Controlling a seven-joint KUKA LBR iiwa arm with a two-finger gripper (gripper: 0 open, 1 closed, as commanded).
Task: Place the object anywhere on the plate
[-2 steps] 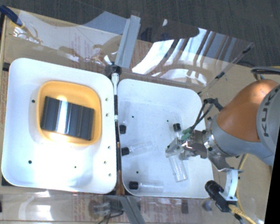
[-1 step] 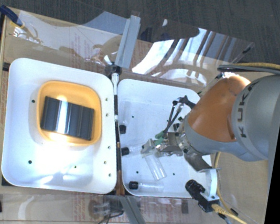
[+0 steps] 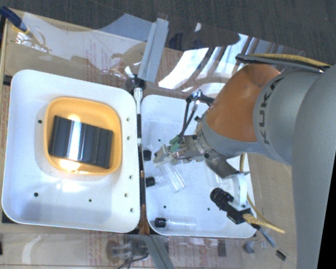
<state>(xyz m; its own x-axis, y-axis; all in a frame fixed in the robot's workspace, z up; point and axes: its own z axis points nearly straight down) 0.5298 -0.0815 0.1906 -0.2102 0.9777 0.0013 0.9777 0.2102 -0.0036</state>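
**Two bins, one plate, one arm: stock at this moment**

Camera view.
- Left bin (image 3: 20,138): holds one yellow plate (image 3: 86,110), lying flat near the middle, its centre dark with a bright streak across it.
- Right bin (image 3: 158,116): holds every loose item. One clear piece (image 3: 176,178) lies on the bin floor just below the gripper (image 3: 170,153); whether the two touch cannot be told. One clear tube (image 3: 177,223) with a dark end lies along the near wall. Two small black bits (image 3: 146,154) (image 3: 150,182) sit close to the wall shared with the left bin.
- Arm (image 3: 298,120): grey with an orange band (image 3: 243,105), reaching in from the right, with the gripper low over the right bin. Whether the gripper is spread or closed cannot be told.
- No loose item lies on the plate.
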